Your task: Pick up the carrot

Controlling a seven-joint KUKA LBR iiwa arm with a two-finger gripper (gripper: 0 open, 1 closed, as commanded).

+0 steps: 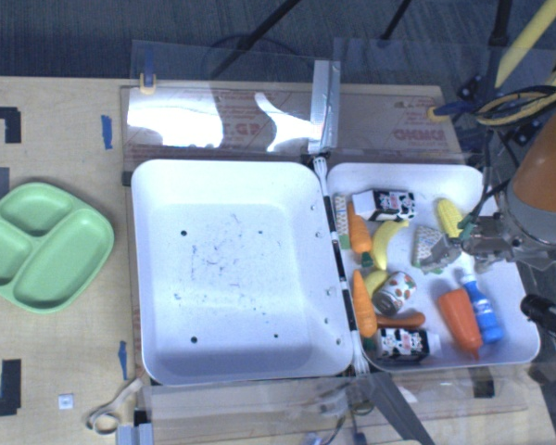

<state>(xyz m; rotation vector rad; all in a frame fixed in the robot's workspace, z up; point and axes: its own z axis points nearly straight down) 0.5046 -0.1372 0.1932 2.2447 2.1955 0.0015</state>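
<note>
Right bin (500, 355): held a large carrot (461, 321) near the front right, lying beside a blue bottle (480, 310). Two slimmer carrots (359, 233) lay along the bin's left wall, with a banana (385, 245), two black-and-white cartons (392, 203), a yellow corn cob (449, 218) and a small can (394, 292) close by.

Gripper (445, 251): hung over the bin's middle right, behind the large carrot and apart from it; whether the fingers were released or clenched could not be told.

Left bin (227, 258): white.

Bench (37, 109): bore a green divided plate (42, 246).

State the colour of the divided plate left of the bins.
Light green: the divided plate shows plainly in the camera view.
</note>
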